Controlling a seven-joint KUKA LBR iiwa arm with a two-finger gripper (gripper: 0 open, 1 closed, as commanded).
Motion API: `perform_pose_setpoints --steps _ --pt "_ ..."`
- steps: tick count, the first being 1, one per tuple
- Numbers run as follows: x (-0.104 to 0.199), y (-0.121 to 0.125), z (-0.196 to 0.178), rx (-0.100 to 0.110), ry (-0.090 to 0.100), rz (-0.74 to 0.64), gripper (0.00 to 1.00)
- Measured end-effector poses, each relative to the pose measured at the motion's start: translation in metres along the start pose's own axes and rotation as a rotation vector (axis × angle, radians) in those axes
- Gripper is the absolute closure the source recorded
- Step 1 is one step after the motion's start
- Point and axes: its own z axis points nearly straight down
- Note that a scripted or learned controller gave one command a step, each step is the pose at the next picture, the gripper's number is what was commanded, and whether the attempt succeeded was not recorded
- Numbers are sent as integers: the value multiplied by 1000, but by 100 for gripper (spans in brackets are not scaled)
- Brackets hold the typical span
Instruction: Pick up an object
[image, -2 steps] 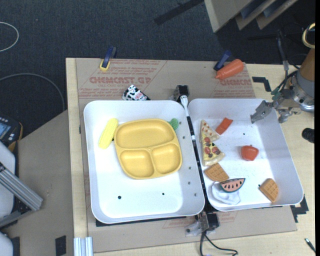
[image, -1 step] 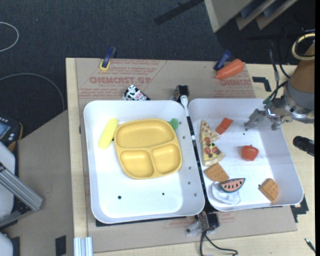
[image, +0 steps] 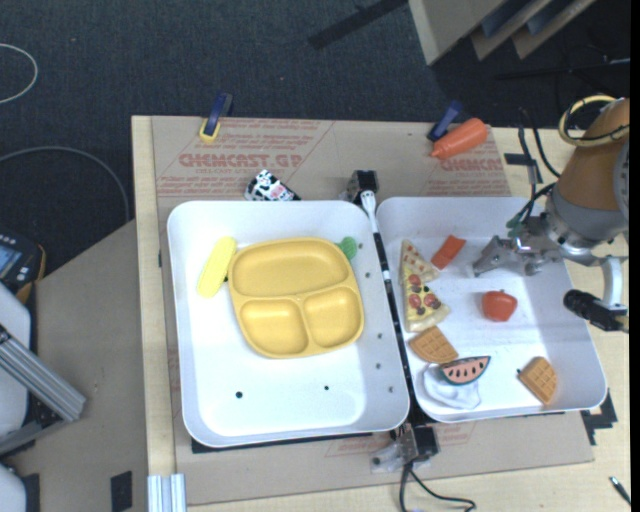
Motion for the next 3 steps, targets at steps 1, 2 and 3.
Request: perform_pose_setpoints --steps 1,2,3 --pt "-1 2 -14 -7 -4 -1 100" --pt "7 5 -62 -12 -7 -1 100" --pt "3 3 -107 -13 -8 1 100"
